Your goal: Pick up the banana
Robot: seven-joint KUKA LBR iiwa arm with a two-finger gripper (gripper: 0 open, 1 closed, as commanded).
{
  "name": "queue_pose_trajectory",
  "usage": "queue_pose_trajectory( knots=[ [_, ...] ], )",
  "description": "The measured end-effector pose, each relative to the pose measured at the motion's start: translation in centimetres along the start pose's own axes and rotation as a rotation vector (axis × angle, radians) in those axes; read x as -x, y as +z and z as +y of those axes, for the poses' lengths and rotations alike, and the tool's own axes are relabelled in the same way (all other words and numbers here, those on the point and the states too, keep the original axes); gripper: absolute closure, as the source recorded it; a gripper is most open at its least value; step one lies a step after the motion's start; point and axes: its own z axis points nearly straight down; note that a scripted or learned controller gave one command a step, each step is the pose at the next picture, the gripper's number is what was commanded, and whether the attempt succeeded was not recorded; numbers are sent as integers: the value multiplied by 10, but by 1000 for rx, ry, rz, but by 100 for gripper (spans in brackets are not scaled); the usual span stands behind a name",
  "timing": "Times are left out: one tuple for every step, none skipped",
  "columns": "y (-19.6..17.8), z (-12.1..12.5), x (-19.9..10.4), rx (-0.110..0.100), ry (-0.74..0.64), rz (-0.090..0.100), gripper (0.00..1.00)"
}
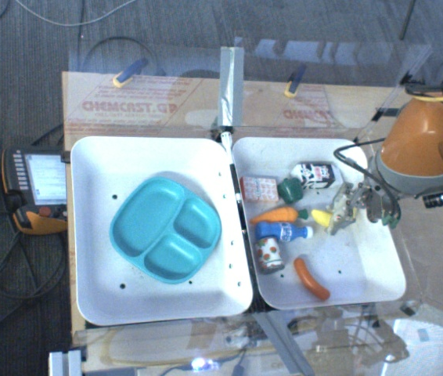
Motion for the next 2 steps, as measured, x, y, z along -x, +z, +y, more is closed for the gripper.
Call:
queue_pose_trajectory(
  knots=[
    [-99, 68, 12, -4, -17, 19, 100],
    [-140, 122, 30, -4, 9, 19, 100]
  ],
)
